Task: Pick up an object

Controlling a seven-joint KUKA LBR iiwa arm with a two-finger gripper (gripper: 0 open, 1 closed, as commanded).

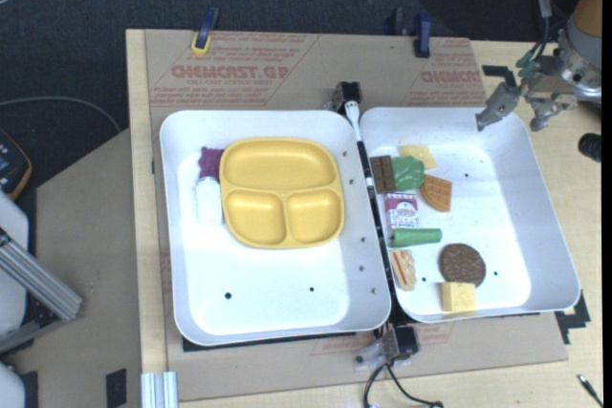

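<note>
We see the gripper w/ fingers apart, holding nothing, over the right bin far corner; the food items cluster along its left side, well apart, so it needs repositioning.

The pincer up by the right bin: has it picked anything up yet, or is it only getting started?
Only getting started, it seems. The pincer hangs open over the far right corner of the right bin, with nothing between its fingers. The toy food, such as the brown round patty and the green piece, lies in that bin. The yellow tray sits in the left bin. The whole pick is left.
</note>
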